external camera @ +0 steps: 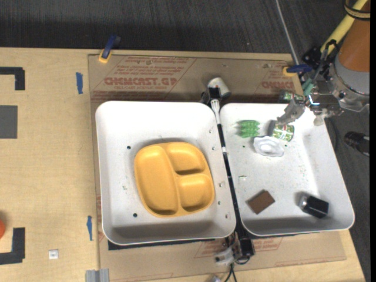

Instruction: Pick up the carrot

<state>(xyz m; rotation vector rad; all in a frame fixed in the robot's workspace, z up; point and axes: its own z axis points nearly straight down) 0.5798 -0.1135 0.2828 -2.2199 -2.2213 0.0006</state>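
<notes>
My gripper (286, 118) hangs over the back part of the right bin (329, 175), reaching in from the upper right. Just beneath its tip lies a small green-and-white packet (283, 134), beside a clear crumpled wrapper (268, 146). Whether the gripper touches the packet I cannot tell. A green ridged item (248, 127) lies left of them. Nothing orange and carrot-shaped can be made out in the right bin.
A brown square (261, 201) and a black block (314, 205) lie at the front of the right bin. The left bin (111, 157) holds a yellow divided plate (174, 177). A small orange-red shape (2, 229) sits at the bench's far left edge.
</notes>
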